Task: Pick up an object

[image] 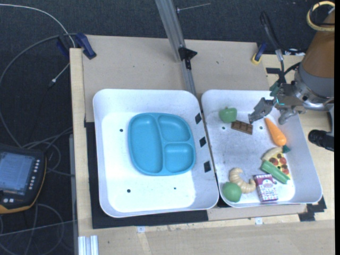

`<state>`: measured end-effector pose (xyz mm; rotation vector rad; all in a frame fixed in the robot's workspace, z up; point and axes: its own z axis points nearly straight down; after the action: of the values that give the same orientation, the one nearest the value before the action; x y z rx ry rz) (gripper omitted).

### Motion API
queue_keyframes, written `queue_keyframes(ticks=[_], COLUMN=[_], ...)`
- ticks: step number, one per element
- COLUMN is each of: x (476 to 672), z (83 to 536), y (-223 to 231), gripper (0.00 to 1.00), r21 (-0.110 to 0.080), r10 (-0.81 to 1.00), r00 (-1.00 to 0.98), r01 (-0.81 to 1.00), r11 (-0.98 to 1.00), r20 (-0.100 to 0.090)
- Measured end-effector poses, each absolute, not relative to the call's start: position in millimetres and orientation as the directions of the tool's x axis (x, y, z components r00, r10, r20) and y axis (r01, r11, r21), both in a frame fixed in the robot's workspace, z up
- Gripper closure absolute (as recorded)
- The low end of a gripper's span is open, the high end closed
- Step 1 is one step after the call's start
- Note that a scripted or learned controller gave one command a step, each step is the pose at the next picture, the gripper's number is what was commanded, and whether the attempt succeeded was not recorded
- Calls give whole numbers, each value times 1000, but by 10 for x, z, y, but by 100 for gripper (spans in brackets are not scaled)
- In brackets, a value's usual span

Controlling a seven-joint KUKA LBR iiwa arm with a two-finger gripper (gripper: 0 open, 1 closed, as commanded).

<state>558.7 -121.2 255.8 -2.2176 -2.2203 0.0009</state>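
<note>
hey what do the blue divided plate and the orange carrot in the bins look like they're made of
The blue divided plate looks like moulded plastic: one even colour, smooth rounded compartment walls, a soft satin sheen. The orange carrot, in the right bin, looks like a toy, probably plastic or rubber: flat uniform orange with a smooth surface. The picture is too coarse to tell which.

We see the grey arm reaching in from the right edge of the frame, its orange band sitting just above the wrist. The gripper hangs low at the arm's end, its two fingers spread apart and angled down and leftward, with nothing between them.
</note>
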Motion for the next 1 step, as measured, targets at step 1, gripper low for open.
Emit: queue_keyframes(ticks=[1], x=[5588], z=[2558], y=[-1212], gripper=[0], r21=[-3], r10=[1000], r00=[-1], r01=[1000], r11=[1], r20=[2])
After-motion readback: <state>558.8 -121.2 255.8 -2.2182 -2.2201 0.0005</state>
